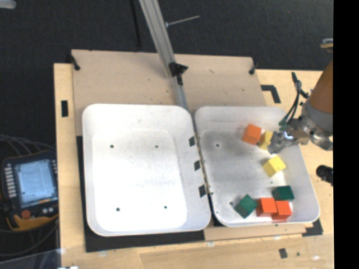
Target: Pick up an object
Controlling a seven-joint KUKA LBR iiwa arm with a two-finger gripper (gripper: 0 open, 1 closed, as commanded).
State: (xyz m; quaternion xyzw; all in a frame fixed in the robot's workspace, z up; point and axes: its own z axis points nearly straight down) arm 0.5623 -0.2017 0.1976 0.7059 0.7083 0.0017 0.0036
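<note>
— Orange blocks (274,207) and green blocks (244,205) lie well below the gripper (279,143), yes?

— Yes. A small yellow block (266,138) touches its tip; an orange cube (252,133) sits just left, a yellow cube (274,165) just below.

— Holding anything?

— Cannot tell.

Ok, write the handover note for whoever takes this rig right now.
End effector: low in the right bin, upper right part, against a small yellow block beside the orange block. No block visibly held.
Other blocks, all in the right bin: yellow mid-right; two green and two orange along the near edge.
Done: nothing lifted.
Left: grasp and raise one block.
</note>
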